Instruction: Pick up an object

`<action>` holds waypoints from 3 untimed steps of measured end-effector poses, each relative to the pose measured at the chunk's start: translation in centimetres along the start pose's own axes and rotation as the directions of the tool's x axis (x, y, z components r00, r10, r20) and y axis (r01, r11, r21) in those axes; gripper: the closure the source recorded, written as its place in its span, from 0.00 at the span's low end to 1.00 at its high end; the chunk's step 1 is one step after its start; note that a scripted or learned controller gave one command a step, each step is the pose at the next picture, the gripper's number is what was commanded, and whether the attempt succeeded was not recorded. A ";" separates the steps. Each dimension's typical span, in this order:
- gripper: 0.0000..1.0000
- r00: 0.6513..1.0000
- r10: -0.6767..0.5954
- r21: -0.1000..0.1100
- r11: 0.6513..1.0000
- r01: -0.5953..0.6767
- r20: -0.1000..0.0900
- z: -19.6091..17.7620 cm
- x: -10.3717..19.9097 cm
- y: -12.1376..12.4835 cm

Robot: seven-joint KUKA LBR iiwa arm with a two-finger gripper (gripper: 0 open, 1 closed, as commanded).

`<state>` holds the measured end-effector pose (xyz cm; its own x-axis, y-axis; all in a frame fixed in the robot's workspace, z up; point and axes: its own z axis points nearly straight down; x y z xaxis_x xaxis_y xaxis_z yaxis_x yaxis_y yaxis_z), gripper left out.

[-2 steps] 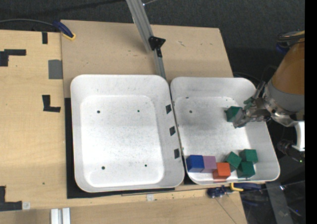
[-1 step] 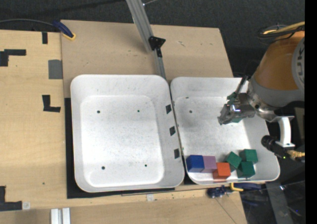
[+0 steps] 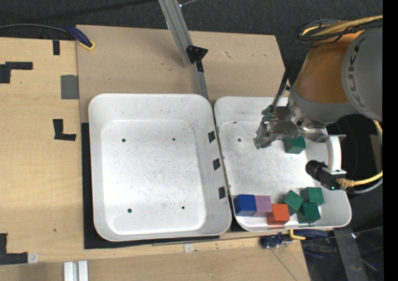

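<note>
My pincer (image 3: 264, 138) hangs low over the right bin (image 3: 249, 112); I cannot tell how far it is open. A green block (image 3: 296, 145) lies just right of it. Blue (image 3: 245, 204), purple (image 3: 263, 203), orange (image 3: 280, 212) and green blocks (image 3: 309, 212) cluster along the bin's near edge.

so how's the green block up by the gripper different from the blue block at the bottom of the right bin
The green block lies alone in the upper part of the right bin, just beside the gripper; the blue block sits at the bin's near edge, touching a purple block in a cluster. The arm partly hides the green block; the blue block is in full view. Both look like small cubes.
</note>
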<state>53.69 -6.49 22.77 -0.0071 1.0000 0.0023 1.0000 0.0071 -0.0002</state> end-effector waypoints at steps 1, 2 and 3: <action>1.00 1.000 -0.001 0.002 1.000 0.001 0.001 0.7 6.0 1.4; 1.00 1.000 0.001 0.002 1.000 -0.001 0.001 1.5 10.9 2.2; 1.00 1.000 0.000 0.002 1.000 0.000 0.001 2.0 16.3 3.0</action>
